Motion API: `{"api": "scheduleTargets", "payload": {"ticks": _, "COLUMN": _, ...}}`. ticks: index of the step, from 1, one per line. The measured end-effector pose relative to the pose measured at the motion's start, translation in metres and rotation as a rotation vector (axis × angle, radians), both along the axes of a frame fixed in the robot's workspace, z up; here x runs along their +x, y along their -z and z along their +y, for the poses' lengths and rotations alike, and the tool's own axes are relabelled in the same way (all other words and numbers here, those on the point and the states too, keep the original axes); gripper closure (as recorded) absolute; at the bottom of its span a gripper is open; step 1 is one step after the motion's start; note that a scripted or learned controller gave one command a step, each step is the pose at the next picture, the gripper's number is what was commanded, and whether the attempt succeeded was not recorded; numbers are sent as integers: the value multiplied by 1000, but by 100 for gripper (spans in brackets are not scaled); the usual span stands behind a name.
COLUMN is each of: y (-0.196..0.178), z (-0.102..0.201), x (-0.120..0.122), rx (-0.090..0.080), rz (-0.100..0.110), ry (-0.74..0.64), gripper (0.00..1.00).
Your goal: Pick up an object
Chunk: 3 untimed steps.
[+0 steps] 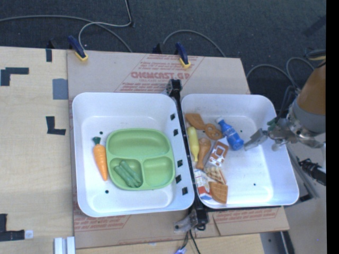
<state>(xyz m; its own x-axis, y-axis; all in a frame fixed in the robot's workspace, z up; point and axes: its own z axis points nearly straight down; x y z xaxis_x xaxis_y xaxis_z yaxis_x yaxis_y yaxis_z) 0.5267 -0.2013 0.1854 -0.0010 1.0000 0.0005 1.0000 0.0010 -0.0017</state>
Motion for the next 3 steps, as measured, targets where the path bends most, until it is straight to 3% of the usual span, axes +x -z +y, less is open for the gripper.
{"api": "scheduleTargets", "payload": {"ticks": 1, "y": 55, "z": 37, "x": 92, "rx": 1, "rz": 0, "ry": -1, "gripper": 0}}
{"api": "scheduleTargets", "payload": {"ticks": 2, "y": 99, "z": 96, "x": 96, "rx": -9, "rz": -8, "ry": 2, "gripper": 0}}
{"api": "scheduleTargets", "payload": {"ticks": 3, "y": 88, "z": 98, "x": 96, "rx": -5, "rz": -5, "ry": 0, "gripper": 100}}
